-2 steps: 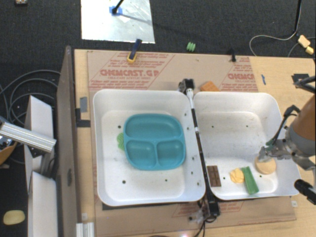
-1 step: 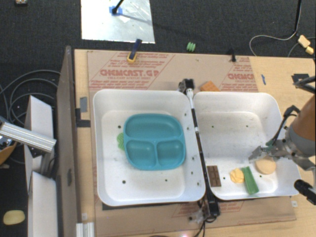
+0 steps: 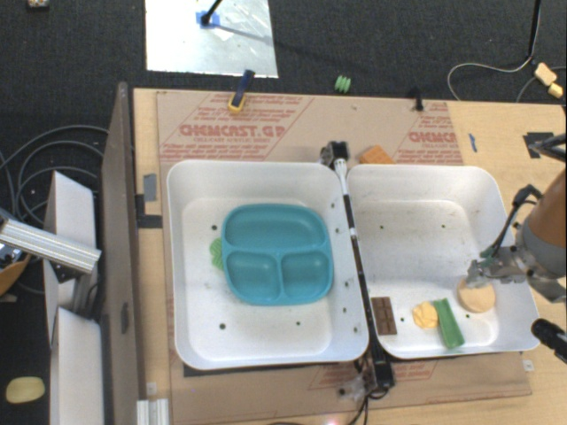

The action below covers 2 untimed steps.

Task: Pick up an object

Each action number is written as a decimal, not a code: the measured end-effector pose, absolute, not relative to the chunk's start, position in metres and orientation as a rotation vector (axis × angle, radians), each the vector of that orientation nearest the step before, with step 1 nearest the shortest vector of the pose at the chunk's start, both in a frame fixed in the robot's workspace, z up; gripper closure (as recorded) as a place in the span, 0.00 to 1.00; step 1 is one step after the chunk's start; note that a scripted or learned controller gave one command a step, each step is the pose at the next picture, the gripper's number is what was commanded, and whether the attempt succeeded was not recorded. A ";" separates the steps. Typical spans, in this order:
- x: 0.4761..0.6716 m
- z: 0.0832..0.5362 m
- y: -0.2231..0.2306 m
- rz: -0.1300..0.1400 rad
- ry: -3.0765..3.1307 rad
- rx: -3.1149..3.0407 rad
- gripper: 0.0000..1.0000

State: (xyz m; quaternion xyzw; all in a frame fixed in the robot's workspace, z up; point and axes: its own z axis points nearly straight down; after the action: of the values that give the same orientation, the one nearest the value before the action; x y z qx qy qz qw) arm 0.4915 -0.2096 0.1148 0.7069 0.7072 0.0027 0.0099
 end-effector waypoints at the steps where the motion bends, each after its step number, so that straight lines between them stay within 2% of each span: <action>1: 0.491 0.115 -0.210 0.009 2.208 2.207 0.00; 2: 0.490 0.088 -0.209 0.004 2.210 2.211 0.00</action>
State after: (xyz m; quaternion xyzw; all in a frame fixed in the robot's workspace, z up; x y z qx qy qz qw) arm 0.4899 -0.2090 0.0884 0.7071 0.7070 0.0014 0.0078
